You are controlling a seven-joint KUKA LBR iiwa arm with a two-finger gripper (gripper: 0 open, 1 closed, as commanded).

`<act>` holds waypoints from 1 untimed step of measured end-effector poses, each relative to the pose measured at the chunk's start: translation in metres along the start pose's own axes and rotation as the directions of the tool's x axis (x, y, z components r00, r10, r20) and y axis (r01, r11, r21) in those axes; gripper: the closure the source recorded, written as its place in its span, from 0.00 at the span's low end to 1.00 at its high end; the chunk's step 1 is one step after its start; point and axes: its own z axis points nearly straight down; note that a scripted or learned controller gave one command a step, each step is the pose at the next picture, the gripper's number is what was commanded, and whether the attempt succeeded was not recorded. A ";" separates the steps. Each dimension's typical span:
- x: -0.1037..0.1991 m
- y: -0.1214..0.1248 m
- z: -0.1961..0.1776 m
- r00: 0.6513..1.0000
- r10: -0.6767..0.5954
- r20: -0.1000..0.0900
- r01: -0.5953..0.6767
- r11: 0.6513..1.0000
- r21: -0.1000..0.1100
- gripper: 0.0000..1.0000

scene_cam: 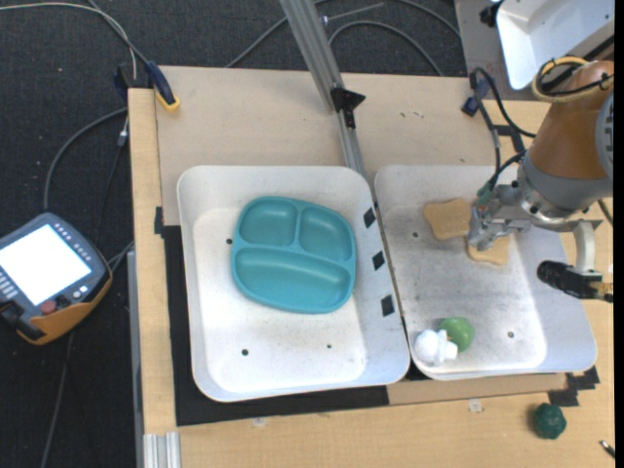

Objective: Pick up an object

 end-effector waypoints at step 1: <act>-0.008 0.003 -0.061 1.000 0.000 0.003 0.000 1.000 -0.005 1.00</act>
